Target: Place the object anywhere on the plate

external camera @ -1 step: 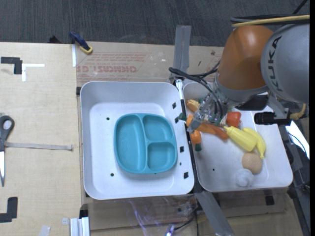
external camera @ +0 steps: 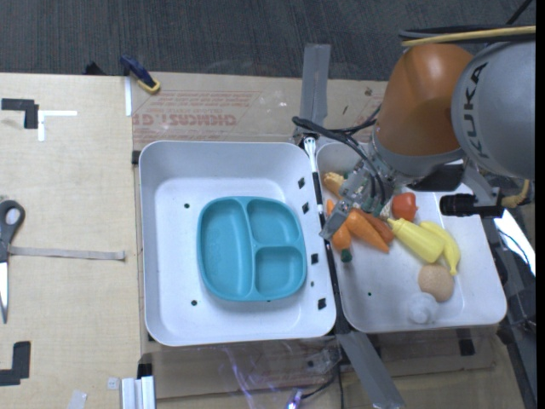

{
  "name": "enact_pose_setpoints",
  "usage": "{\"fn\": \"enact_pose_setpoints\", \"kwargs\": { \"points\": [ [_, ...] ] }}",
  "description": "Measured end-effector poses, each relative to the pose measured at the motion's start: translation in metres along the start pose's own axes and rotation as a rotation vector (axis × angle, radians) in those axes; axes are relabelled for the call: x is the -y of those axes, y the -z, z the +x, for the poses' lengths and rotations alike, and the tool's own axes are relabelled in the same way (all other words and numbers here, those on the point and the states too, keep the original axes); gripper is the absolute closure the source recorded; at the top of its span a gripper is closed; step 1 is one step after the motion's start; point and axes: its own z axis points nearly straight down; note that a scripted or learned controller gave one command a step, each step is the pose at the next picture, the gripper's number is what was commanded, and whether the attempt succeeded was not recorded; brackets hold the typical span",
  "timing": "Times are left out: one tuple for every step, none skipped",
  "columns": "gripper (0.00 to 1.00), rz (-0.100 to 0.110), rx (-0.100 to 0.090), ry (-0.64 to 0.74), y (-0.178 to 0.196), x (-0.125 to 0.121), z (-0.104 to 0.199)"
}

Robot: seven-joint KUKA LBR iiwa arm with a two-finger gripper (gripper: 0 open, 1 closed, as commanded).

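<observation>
Two bins, gripper (external camera: 356, 196) down over the carrot (external camera: 368, 228) at the grab step, grip state I can't tell, next it needs lifting to the plate (external camera: 253, 248).

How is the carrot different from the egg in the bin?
The carrot is orange, long and pointed; the egg is tan and rounded. The carrot lies beside the gripper, while the egg sits apart, nearer the front. Both rest in the right bin.
</observation>
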Motion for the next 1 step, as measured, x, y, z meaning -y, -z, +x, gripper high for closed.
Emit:
{"fn": "enact_pose_setpoints", "kwargs": {
  "points": [
    [1.00,-0.002,0.004,0.001,0.0099,-0.0008,-0.0017]
  ]
}}
